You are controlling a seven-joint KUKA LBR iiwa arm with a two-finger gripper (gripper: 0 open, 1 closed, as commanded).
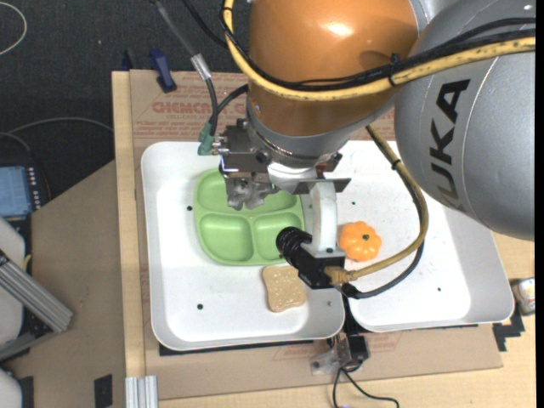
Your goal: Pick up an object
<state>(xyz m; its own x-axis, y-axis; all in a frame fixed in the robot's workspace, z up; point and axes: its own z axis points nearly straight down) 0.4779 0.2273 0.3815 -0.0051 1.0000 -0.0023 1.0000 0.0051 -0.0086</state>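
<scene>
A light green divided plate (228, 230) lies in the left white bin (174, 270). My gripper (246, 195) hangs low over the plate's upper part, under the arm's big orange band. A tan slice of toast (283, 289) lies flat in the left bin just below the plate, near the bin's right wall. A small orange pumpkin (360, 240) sits at the left side of the right white bin (442, 300), beside the gripper's white mount. The arm hides the plate's upper right part.
A black cable fitting (302, 257) and a yellow hose (387, 266) hang from the wrist over the rim between the bins. Both bins rest on a brown cardboard sheet (136, 143). A blue clip (161, 70) lies at the sheet's back left corner.
</scene>
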